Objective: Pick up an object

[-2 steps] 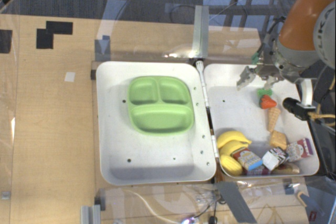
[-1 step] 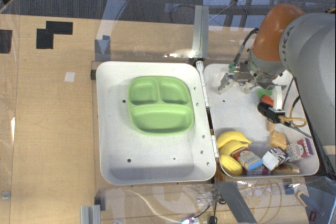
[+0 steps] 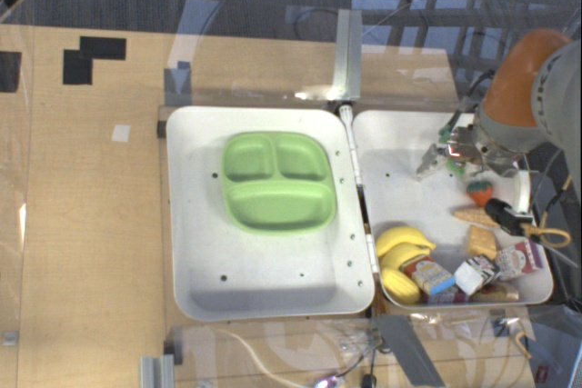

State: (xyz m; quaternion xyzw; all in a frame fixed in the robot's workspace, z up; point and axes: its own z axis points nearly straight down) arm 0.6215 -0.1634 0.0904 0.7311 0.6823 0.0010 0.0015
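Two white bins sit side by side on the worktop (image 3: pixel 82 195), and the candidates for picking are crowded into the right bin (image 3: pixel 391 150), mostly toward its five o'clock corner. The left bin (image 3: pixel 195 268) carries only a green divided plate (image 3: pixel 275 181), lying flat in its middle.

The gripper (image 3: pixel 447 155) hangs over the right bin at about two o'clock from its centre. I can't tell from where I stand whether anything is in it.

Just at five o'clock from the gripper lies a small red-and-green piece, a toy strawberry (image 3: pixel 479 191) by the look of it. It is probably light, hard plastic, rounded and a bit slick, so it would want pinching across its widest part.

The yellow bananas (image 3: pixel 401 257) at the bin's six o'clock edge look like the easiest take: stiff, light, long enough to close across the middle. Beside them a heap of small packets (image 3: pixel 459 275) and a tan cracker-like piece (image 3: pixel 481 241) lie touching and overlapping. These look thin and light, likely to slide or come up in pairs, so an edge grip on the topmost one seems wisest.
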